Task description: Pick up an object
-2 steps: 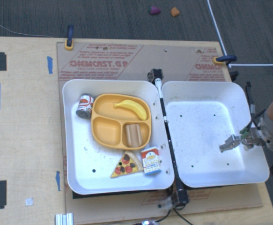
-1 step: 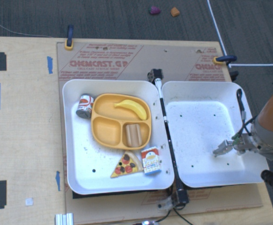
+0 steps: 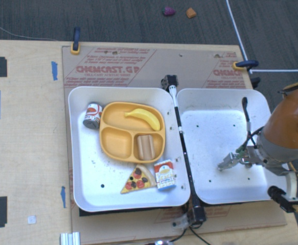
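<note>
- We look down on two white bins side by side: the left bin (image 3: 79, 152) holds all the objects, and the right bin (image 3: 215, 188) has the arm over it.
- The gripper (image 3: 229, 161) hovers low in the right bin, at about 3 o'clock from the objects; we cannot tell how its hand is set, and we see nothing in it.
- A yellow divided plate (image 3: 119, 142) sits in the left bin, with a banana (image 3: 144, 118) in its upper section.
- The banana's long axis runs from 10 o'clock to 4 o'clock.
- A soda can (image 3: 92, 116) lies at the plate's 9 o'clock, a pizza slice (image 3: 137, 179) and a small carton (image 3: 164, 175) at its 5 o'clock.
- To pick well, we judge the arm should cross toward 9 o'clock and close across a narrow side.
</note>
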